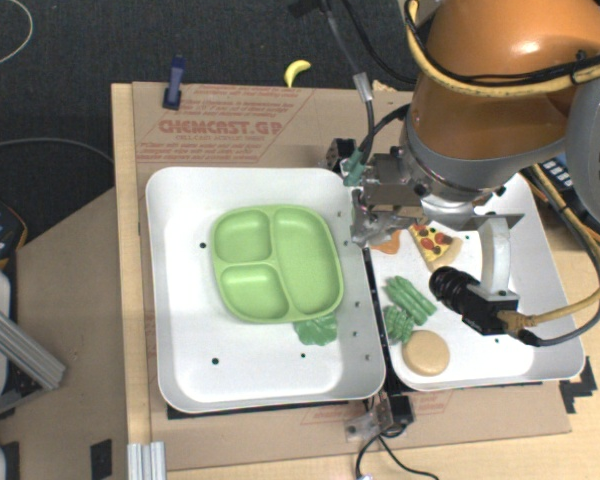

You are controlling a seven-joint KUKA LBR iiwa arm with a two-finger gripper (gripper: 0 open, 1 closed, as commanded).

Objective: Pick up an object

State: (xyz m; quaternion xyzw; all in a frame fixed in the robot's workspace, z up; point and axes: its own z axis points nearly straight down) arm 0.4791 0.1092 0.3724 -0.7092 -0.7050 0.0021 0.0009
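Over the right bin, the gripper hung near the pizza slice. Whether its fingers were open could not be told. It needed to drop straight down.

You've got a cardboard-topped bench carrying two white bins: left bin, right bin, side by side, touching.

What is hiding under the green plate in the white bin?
A leafy green toy pokes out from under the green plate's lower right edge. How far it reaches beneath is covered. The plate's three compartments hold nothing, and it rests on the left bin.
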